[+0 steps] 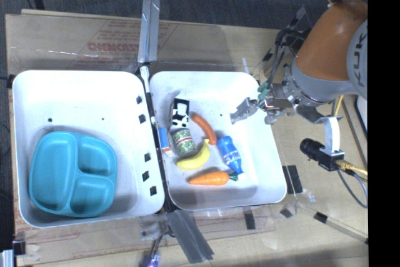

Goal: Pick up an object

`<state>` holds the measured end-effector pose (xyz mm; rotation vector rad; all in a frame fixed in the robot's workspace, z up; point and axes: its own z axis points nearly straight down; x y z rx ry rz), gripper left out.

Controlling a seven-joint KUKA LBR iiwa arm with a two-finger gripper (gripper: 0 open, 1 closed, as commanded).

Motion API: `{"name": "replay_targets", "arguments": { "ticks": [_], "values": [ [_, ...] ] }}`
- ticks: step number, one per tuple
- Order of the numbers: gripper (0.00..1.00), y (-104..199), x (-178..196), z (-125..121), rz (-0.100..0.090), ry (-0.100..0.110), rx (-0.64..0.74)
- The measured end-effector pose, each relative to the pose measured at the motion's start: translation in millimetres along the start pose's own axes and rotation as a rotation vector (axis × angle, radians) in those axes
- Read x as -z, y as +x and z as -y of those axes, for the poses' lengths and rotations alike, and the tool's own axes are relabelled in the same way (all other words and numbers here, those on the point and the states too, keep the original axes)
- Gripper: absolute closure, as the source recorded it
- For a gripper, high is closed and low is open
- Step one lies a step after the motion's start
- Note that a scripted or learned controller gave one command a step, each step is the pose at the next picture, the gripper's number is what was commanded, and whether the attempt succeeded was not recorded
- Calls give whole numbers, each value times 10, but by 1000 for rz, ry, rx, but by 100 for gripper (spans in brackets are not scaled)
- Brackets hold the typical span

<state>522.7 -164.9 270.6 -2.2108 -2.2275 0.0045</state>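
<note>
Reaching in from the right, the grey arm (325, 53) with its orange band hangs over the right-hand edge of the right bin (265, 184). Its gripper (244, 110) sits above the upper right part of that bin, over bare white floor, and nothing shows between its fingers. Whether they are spread or pressed together I honestly cannot tell; from here the tip is just a small grey blur.

The objects lie in a cluster toward the bin's left and middle, apart from the gripper. A black-and-white carton (180, 113) stands nearest the dividing wall, with a green-labelled can (184, 141) just below it. A yellow banana (194, 159) curls under the can, touching it. An orange sausage-like piece (204, 126) slants beside the carton, and a blue bottle (230, 154) lies just right of the banana. A carrot (209, 179) rests lowest of all, near the bin's front wall, close under the bottle.

Over in the left bin (37, 87) a blue divided tray (72, 173) sits in the lower left corner.
</note>
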Motion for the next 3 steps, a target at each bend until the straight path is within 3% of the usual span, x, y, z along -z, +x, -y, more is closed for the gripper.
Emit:
{"name": "replay_targets", "arguments": {
  "ticks": [1,2,3],
  "values": [
    [0,-20,-1618,-16,1,-20,-28],
    [100,-27,-1586,31,0,-4,-24],
    [100,-198,-734,-140,-1,-3,-82]
  ]
}}
